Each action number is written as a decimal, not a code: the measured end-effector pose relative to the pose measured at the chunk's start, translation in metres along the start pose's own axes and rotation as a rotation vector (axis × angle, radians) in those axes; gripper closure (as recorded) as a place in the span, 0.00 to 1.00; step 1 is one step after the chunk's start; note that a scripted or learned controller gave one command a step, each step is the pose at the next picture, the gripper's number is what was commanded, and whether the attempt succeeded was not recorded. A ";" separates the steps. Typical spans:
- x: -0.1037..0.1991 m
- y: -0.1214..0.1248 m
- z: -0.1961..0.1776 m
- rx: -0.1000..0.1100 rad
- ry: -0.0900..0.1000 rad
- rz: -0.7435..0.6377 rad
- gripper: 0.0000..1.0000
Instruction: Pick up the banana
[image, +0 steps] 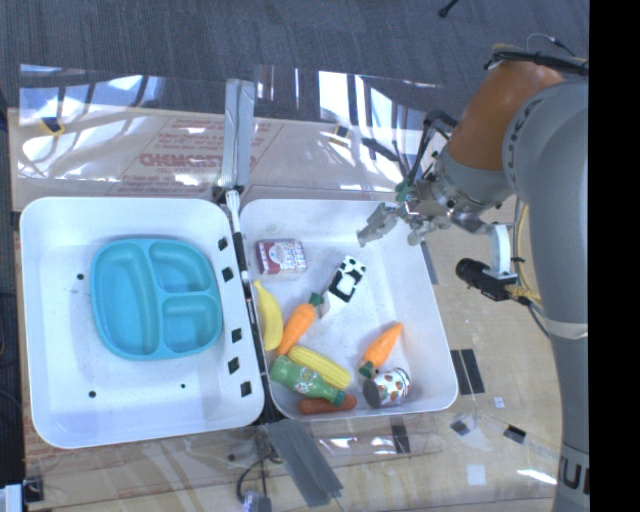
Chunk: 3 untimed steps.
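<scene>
- Looking down at the desk (520, 330), I see two white bins side by side: the left bin (50, 330) holds a blue divided tray (155, 297), and the right bin (425, 300) holds the mixed items.
- I find the banana (269, 315) lying against the left wall of the right bin, lengthwise along that wall, just below a small red-and-white box (281, 257).
- I see a carrot (299, 324) touching the banana's right side, tilted, with its green top pointing up and to the right.
- Below them lie a corn cob (322, 367), a green bottle (295, 377) and a red pepper (325, 404), close together near the bin's front edge.
- A second carrot (381, 346) and a small round can (388, 386) sit toward the front right corner.
- A black-and-white item (346, 279) sits near the bin's middle.
- My claw (383, 226) hangs over the far right part of the right bin, well apart from the banana; I cannot tell how its jaws stand, and I see nothing between them.
- I see the arm (520, 120) entering from the right, orange band above the wrist.
</scene>
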<state>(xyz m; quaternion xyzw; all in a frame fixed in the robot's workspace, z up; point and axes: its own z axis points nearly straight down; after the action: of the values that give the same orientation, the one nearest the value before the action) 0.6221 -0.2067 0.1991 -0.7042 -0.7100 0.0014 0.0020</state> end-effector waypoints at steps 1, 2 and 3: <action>0.087 -0.060 0.015 0.000 0.000 -0.276 0.00; 0.082 -0.134 0.109 0.001 0.002 -0.303 0.00; 0.057 -0.145 0.109 -0.001 0.002 -0.334 0.00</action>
<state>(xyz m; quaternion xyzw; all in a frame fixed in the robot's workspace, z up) 0.4765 -0.1507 0.0909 -0.5763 -0.8172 0.0003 0.0026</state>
